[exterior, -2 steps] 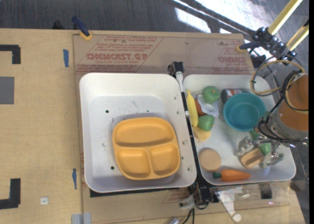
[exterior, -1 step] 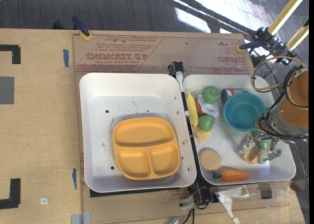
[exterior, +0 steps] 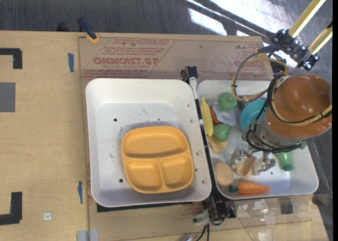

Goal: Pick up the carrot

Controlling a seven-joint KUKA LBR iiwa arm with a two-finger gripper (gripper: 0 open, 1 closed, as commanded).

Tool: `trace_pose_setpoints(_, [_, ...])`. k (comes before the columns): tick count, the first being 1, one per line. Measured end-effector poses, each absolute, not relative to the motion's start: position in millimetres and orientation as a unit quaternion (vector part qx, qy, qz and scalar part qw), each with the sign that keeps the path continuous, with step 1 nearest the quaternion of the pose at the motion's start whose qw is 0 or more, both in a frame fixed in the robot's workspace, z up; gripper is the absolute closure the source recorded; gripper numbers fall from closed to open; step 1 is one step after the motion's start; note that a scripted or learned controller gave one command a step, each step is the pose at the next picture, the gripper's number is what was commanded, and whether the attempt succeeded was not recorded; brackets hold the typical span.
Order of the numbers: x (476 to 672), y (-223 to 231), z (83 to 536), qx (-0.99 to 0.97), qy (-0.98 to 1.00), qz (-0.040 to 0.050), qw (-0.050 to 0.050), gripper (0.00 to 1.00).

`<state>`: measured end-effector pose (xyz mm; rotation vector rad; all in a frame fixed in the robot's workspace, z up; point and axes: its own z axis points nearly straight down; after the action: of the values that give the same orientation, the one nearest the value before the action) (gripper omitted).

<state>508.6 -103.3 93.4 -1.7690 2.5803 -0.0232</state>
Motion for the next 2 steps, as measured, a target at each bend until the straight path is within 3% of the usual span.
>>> trace_pose_setpoints(1, [496.9,-97.8,93.7,-0.659,0.752,-0.0098,0.011,1.00])
trace_pose_setpoints(2, [495.0,-98.2,91.8,-0.658,0.753,-0.0078,0.009,0.00])
